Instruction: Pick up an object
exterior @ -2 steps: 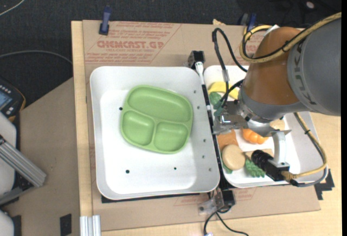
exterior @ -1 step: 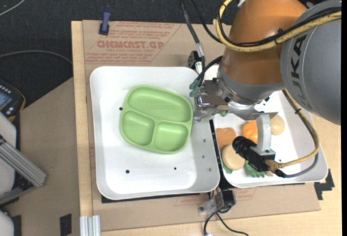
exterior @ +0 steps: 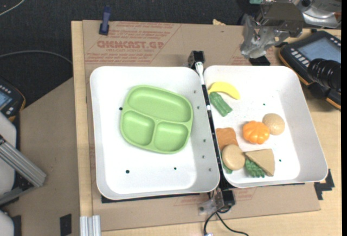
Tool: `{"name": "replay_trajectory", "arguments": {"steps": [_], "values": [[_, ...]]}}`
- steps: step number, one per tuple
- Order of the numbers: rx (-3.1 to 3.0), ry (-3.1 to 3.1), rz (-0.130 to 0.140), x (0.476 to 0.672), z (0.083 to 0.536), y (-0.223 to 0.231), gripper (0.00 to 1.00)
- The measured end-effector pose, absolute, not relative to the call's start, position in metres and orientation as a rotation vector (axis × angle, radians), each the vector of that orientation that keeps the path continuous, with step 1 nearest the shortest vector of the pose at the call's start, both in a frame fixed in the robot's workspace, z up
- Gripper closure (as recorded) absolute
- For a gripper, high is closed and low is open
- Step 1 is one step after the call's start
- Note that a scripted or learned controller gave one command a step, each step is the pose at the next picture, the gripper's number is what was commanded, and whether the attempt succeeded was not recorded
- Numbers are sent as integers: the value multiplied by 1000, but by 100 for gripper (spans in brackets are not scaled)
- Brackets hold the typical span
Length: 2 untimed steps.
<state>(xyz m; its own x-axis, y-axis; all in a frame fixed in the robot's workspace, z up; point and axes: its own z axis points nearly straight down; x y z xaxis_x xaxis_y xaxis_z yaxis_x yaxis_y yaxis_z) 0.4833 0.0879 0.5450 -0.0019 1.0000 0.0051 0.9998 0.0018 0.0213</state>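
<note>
Hovering above the far edge of the right bin (exterior: pixel 303 88), my tool (exterior: pixel 254 45) hangs over the cardboard sheet (exterior: pixel 141 45) that covers the bench (exterior: pixel 331 137); whether it is wide or narrow I cannot tell, and nothing shows between its tips.

I take the right bin as my landmark. Inside it, near its far left corner, lies a yellow banana (exterior: pixel 224 89), with a green pickle (exterior: pixel 220 104) touching it on the near side. Toward the middle of the bin sits an orange pumpkin (exterior: pixel 255 132), and a beige round piece (exterior: pixel 273 123) rests just beside it, on the side away from the left bin. Along the bin's left wall lies an orange-brown block (exterior: pixel 226 135); a pale bread roll (exterior: pixel 233 157) touches its near end. At the bin's near edge a tan wedge (exterior: pixel 262 159) lies against the roll, and some green leafy food (exterior: pixel 254 168) pokes out from under the wedge.

Left of the right bin, touching it along a black clamped seam, stands the left bin (exterior: pixel 103 121). A light green divided plate (exterior: pixel 156 119) with three compartments lies in its middle.

Beyond the right bin, on its far right, a black handheld pendant (exterior: pixel 317 61) lies on the bench. A blue clip (exterior: pixel 104 21) sits at the far left corner of the cardboard.
</note>
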Motion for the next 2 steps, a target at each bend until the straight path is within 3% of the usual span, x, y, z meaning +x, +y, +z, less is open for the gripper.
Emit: {"name": "replay_trajectory", "arguments": {"steps": [1,2], "values": [[2233,2220,-21,478,399,39,100],[2239,2216,-20,477,273,-40,100]]}}
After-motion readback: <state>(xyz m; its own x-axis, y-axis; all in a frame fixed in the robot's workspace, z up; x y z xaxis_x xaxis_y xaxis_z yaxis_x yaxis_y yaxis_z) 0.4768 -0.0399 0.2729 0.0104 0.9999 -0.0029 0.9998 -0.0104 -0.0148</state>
